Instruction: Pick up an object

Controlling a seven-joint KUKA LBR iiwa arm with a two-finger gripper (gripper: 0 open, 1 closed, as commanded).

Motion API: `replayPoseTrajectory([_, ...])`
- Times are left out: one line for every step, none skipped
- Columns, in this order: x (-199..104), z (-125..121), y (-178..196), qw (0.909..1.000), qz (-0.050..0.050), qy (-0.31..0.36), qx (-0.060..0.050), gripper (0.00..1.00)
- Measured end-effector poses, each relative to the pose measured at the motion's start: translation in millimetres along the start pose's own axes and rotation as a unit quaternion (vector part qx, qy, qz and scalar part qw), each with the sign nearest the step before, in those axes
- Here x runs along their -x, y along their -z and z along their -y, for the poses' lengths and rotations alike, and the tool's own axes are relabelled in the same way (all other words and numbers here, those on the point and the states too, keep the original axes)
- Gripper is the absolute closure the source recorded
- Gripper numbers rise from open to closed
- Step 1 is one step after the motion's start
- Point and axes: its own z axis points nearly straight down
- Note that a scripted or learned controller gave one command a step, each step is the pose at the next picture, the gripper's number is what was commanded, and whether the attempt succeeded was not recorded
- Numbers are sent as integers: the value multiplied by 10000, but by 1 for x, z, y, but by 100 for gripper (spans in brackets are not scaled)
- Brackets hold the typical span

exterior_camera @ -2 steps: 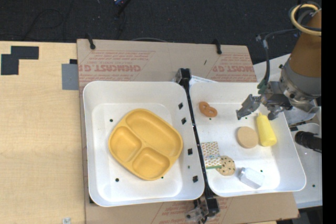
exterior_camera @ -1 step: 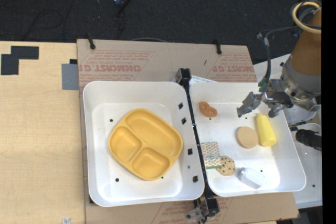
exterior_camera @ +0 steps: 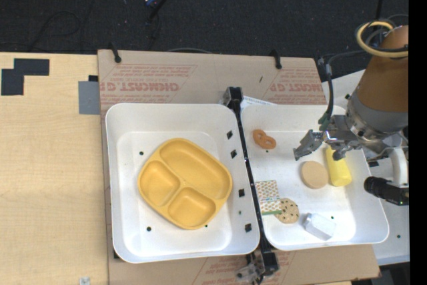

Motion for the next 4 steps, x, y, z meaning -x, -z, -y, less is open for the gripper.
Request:
replayPoseTrajectory([-3,-2,-64,10000,-4,0,-13,0])
replayPoseTrajectory([2,8,-121,10000,-5,-3,-11,0])
replayPoseTrajectory([3,7,-108,10000,-2,-18,6,100])
replayPoseTrajectory([2,4,-45,10000,8,7,50,100])
